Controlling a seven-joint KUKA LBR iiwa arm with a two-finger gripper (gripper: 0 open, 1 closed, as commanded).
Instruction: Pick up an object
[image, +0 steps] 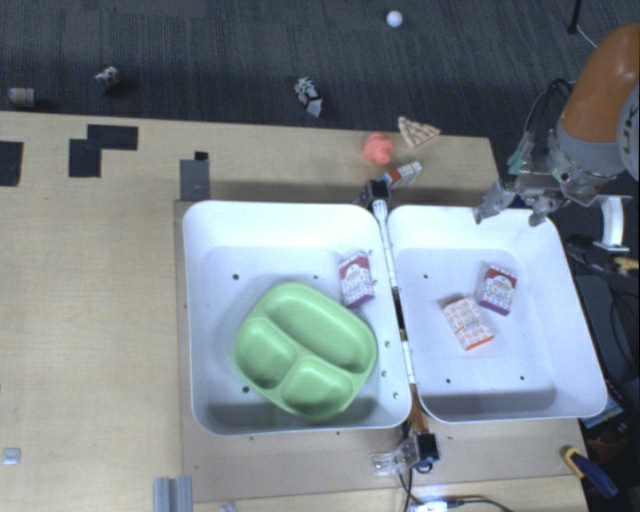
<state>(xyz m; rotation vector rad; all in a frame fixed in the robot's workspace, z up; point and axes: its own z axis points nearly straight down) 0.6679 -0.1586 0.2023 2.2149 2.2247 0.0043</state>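
Note:
My gripper hangs over the far right corner of the right bin, with its two fingers spread apart and nothing between them. Below it in that bin lie a small red and white packet and an orange and white packet, side by side near the middle. The left bin holds a green divided plate tilted at its front, and another red and white packet near the bins' shared wall.
On the bench behind the bins sit an orange ball, a triangular pizza-slice toy and a small red and white tube. Cables and clips lie at the front edge between the bins.

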